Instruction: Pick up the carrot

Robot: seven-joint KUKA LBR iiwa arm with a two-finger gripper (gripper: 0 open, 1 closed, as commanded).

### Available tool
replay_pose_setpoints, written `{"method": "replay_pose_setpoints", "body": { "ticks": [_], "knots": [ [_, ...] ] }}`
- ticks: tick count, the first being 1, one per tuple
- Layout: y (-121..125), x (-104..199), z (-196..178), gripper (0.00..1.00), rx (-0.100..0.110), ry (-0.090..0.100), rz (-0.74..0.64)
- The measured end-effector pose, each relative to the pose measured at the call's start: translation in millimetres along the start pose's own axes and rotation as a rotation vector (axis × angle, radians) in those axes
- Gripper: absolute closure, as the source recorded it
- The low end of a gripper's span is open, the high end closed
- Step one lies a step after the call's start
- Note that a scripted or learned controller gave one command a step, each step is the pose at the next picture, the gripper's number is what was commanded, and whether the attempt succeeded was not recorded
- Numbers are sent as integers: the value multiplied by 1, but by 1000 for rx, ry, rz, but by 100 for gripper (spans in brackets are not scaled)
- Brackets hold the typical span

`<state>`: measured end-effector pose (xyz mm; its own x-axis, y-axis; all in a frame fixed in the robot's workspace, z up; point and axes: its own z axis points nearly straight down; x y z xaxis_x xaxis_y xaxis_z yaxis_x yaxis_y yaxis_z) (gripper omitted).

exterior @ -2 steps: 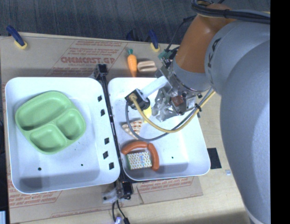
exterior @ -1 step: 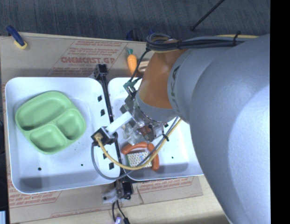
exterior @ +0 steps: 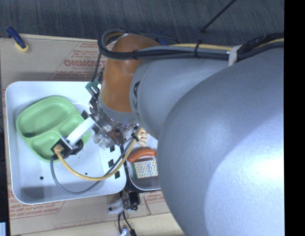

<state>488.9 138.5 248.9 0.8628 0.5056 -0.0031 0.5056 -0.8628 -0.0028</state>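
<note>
1. Dark grey carpet (exterior: 69, 9) runs across the far side of the view. The bench top is covered by a brown cardboard sheet (exterior: 69, 65) with red print, and both bins sit on it.
2. A blue-and-yellow clamp (exterior: 17, 39) sits at the far-left corner of the cardboard.
3. The left bin (exterior: 14, 181) is white and shallow. Most of it is visible; arm hardware covers its right edge.
4. A green dish (exterior: 46, 117) with two compartments lies in the far-left part of the left bin, with the larger compartment far and the smaller one near.
5. Two small dark specks mark the left bin floor on the near side.
6. The arm (exterior: 216, 132) comes in from the right, and its grey body covers most of the right half. The orange band (exterior: 118, 77) sits over the far-right edge of the left bin.
7. The gripper (exterior: 107, 134) is low at the right side of the left bin, just right of the green dish and close to the wall between the bins. How wide it stands cannot be told, as wrist hardware blocks it.
8. Only a strip of the right bin (exterior: 142, 185) shows, at its left side under the arm.
9. The carrot (exterior: 142, 154) is orange and lies in that strip of the right bin, close to its left wall. It is just right of the gripper and slightly nearer. Its right end is hidden under the arm.
10. A small patterned packet (exterior: 145, 168) lies just near of the carrot. Whether they touch is unclear.
</note>
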Motion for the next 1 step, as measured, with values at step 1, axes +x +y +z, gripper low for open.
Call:
{"method": "replay_pose_setpoints", "body": {
  "ticks": [1],
  "knots": [
    [-39, 22, -172, 100, -1, 3, 288]
  ]
}}
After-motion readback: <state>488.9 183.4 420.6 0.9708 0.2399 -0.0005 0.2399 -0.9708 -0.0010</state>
